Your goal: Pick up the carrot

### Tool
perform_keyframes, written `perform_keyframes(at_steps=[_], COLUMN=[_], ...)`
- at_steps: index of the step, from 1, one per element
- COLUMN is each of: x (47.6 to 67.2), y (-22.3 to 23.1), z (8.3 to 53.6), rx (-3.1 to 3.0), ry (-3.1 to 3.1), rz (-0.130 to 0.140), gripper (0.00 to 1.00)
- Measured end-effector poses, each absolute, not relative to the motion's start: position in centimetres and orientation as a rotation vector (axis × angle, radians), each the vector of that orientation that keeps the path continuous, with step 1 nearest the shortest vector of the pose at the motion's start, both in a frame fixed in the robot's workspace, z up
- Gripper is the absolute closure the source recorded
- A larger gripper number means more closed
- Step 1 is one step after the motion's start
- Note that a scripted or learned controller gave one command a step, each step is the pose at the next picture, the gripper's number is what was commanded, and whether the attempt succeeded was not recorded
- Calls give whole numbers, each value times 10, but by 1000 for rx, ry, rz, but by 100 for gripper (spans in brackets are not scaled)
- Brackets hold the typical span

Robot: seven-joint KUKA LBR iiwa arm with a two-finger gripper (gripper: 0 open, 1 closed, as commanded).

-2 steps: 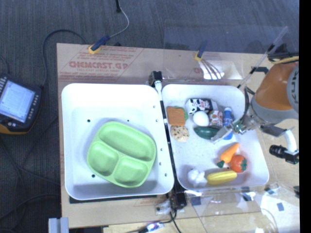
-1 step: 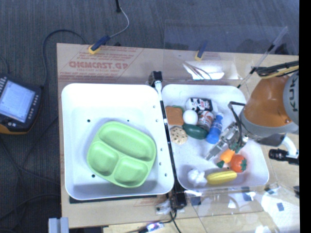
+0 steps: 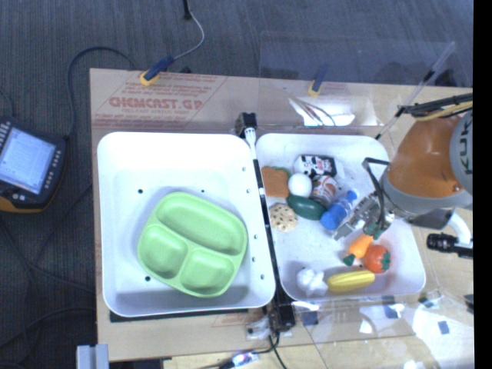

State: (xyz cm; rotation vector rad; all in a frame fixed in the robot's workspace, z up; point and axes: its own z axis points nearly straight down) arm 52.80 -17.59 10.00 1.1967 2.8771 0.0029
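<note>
The carrot [image 3: 358, 247] is a small orange piece with a green end, lying in the right bin [image 3: 400, 287] near its front right. It rests against a red-orange tomato [image 3: 377, 259] on its right. My gripper [image 3: 362, 221] hangs just above and behind the carrot, beside a blue bottle [image 3: 337, 213]. The grey and orange arm reaches in from the right, and nothing is visibly held.
The right bin also holds a yellow banana [image 3: 350, 280], a white lump [image 3: 311, 280], a cookie [image 3: 283, 217], a dark green item [image 3: 307, 207], a white ball [image 3: 300, 184], a brown slice [image 3: 274, 180] and a black-and-white pack [image 3: 315, 164]. A green divided plate [image 3: 192, 242] lies in the left bin [image 3: 123, 160].
</note>
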Motion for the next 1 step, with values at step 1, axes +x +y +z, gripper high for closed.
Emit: perform_keyframes(at_steps=[1], x=[527], y=[-175], z=[99], rx=[1198], ry=[2880], rz=[3], gripper=[0])
